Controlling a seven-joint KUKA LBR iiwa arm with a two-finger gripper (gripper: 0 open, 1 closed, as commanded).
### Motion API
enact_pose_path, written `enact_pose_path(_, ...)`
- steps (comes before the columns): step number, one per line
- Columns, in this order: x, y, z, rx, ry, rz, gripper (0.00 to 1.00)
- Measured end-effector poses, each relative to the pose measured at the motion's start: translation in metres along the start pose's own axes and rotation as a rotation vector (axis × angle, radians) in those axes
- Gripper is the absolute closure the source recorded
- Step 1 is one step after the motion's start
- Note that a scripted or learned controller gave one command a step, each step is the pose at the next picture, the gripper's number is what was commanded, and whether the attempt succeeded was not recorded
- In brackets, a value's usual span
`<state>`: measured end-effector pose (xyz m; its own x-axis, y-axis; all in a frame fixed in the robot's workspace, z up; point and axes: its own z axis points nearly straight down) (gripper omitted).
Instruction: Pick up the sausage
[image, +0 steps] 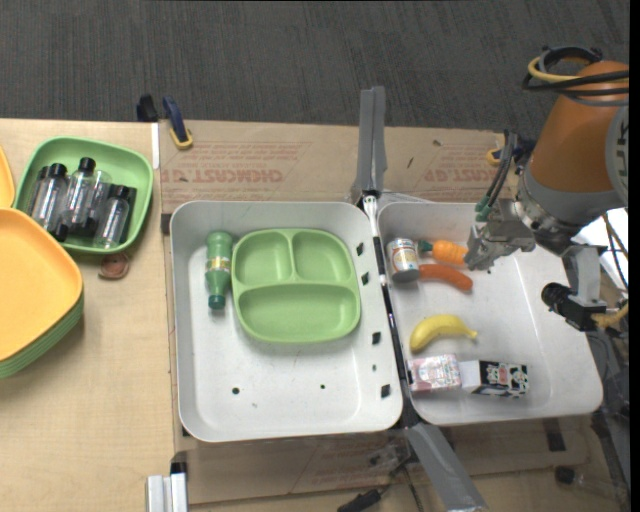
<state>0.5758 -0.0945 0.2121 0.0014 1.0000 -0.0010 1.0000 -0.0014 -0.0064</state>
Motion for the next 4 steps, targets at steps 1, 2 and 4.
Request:
enact_pose_path(1, -0.002, 0.000, -0.008, 0.002, -0.001, 0.003, 1.00)
enact_pose_path(2, -0.003, 0.000, -0.016, 0.003, -0.001, 0.006, 1.00)
enact_pose_path(4, -0.007, 0.000, -0.032, 0.006, -0.003, 0.010, 1.00)
